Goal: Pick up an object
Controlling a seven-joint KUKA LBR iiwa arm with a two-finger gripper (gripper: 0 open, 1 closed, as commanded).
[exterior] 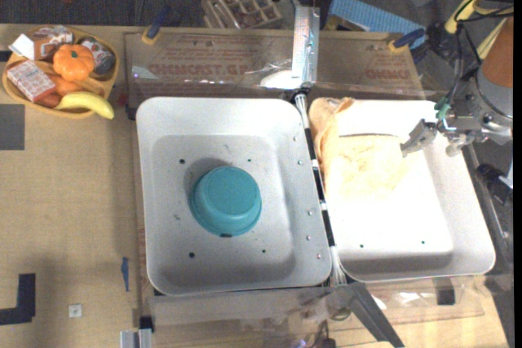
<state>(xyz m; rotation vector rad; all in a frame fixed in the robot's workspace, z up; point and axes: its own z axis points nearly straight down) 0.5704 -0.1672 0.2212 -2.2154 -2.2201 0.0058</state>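
One teal bowl (227, 200) and one pale yellow cloth (359, 155) are seen; the fingers (413, 140), just right of the cloth, cannot be told open or closed.

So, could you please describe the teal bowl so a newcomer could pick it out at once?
Start at the left white bin. In its middle lies the teal bowl, round and upside down. It is the bin's one coloured thing; the right bin holds a pale yellowish cloth.
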